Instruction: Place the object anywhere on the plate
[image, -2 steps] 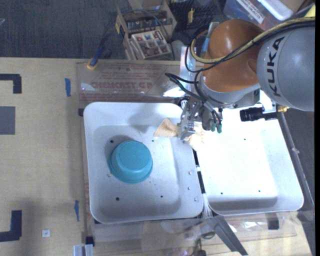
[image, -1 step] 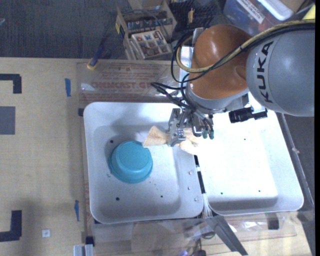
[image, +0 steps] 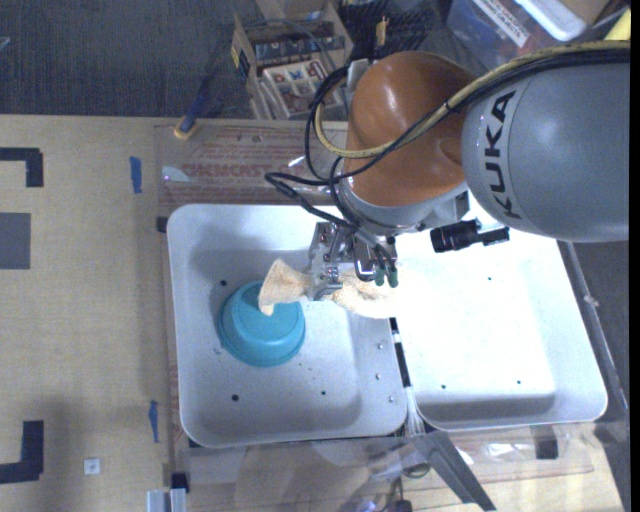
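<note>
Beige cloth (image: 300, 288) hangs pinched between the fingers of the gripper (image: 335, 283), one end draped onto the blue plate (image: 262, 328) at seven o'clock of the gripper, in the left bin (image: 200, 400). The right bin (image: 500, 330) lies at three o'clock.

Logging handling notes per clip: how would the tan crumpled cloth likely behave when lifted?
The tan crumpled cloth probably hangs floppy: it drapes over the blue round plate rim. It looks light and may snag or trail, since it bunches under the gripper.
</note>
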